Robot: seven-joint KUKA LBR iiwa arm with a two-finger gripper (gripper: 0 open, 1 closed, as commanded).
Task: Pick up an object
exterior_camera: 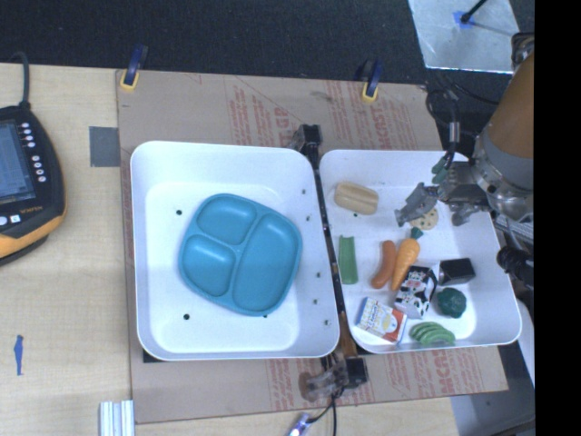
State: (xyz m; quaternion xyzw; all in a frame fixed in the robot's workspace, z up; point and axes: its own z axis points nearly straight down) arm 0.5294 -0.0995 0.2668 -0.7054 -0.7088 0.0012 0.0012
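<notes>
The grey arm (508, 153) reaches in from the right, its gripper (419, 209) angled down-left.

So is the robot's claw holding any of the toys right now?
No. The gripper hangs in the right bin above the carrot, nothing between its fingers.

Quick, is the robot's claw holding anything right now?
Gripper: over the right white bin, above the orange carrot; nothing visible between its fingers, and open or shut cannot be told.

In the right bin (486, 330) I see a tan bread roll (356, 198), green stick (348, 259), two carrots (398, 263), black block (456, 271), cow-print carton (417, 292), dark green ball (450, 302), all loose.
</notes>
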